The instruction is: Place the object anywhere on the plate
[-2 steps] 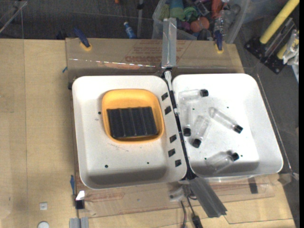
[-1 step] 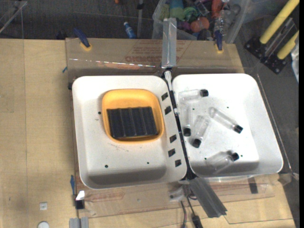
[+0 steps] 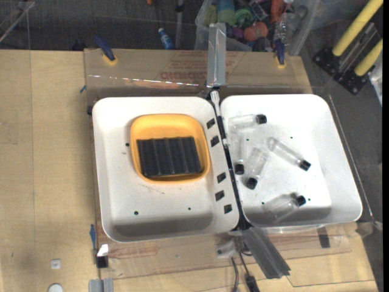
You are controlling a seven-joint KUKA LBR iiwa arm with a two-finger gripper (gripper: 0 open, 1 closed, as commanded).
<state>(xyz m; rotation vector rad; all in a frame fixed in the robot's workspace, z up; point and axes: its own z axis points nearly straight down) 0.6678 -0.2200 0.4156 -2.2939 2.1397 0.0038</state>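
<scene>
1. On the surface, right bin (image 3: pixel 340 181) holds several clear plastic vials w/ black caps; nearest pick: vial (image 3: pixel 289 153) mid-bin, lying flat.
2. Left bin (image 3: pixel 109 212) holds orange plate (image 3: pixel 138 128) w/ a black ribbed block (image 3: pixel 169 156) on it.
3. Vials prob. light, stiff, slick, prone to roll; best gripped across mid-body.
4. Claw: state can't be told.
</scene>
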